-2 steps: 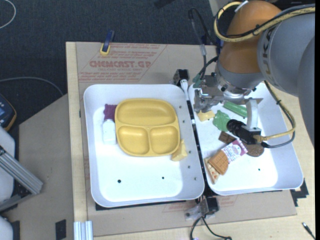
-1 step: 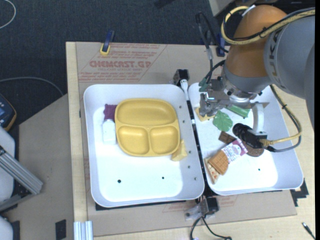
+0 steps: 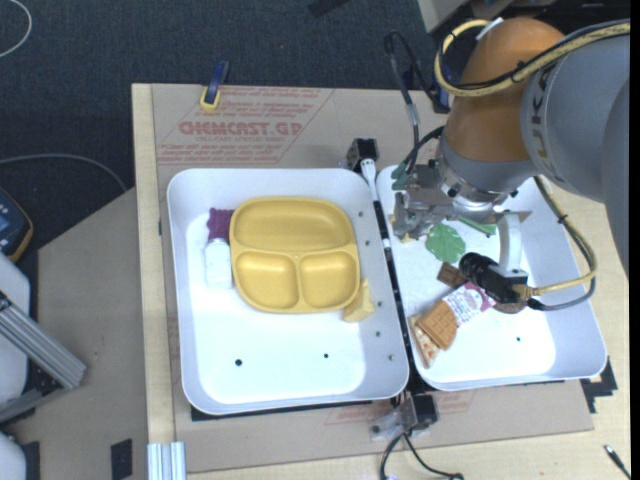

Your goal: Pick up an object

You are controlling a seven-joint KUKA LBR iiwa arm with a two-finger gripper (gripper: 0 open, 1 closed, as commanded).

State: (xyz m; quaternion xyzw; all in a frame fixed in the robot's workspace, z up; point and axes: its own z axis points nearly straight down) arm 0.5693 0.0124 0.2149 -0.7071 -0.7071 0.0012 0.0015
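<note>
Left shallow white bin point(image 3: 290, 368):
- Yellow three-compartment plastic plate point(image 3: 295, 253), centre towards 12 o'clock.
- Small purple item point(image 3: 218, 223) and white block point(image 3: 216, 263), touching the plate's 9 o'clock edge.
- Pale yellow scrap point(image 3: 358, 308), at the plate's 4 o'clock corner.

Right shallow white bin point(image 3: 590, 343):
- Two-finger gripper point(image 3: 408, 218), low at 10 o'clock by the dividing wall. How far it is open, and whether it carries anything, cannot be told.
- Green leaf-shaped piece point(image 3: 445, 240), just beside the gripper at its 4 o'clock.
- Pink-and-white packet point(image 3: 465, 301), near centre.
- Tan grid-patterned square point(image 3: 435, 326), possibly a waffle, at 7 o'clock, touching the packet.
</note>
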